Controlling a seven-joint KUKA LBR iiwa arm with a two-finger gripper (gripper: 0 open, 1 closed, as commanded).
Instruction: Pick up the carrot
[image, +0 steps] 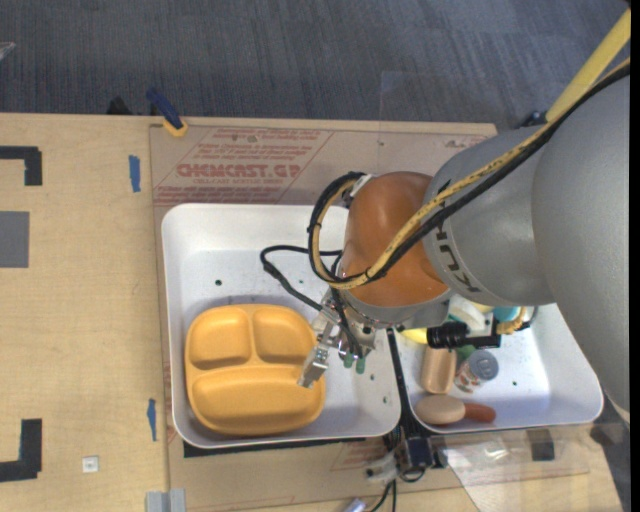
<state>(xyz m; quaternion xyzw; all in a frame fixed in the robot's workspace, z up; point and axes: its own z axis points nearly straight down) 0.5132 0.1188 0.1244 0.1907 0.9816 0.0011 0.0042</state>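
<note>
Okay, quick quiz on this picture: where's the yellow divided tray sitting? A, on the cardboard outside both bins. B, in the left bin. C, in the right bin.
B: the yellow tray lies inside the left bin, filling its lower part, with the gripper at the tray's right edge; the right bin holds small items instead.
</note>
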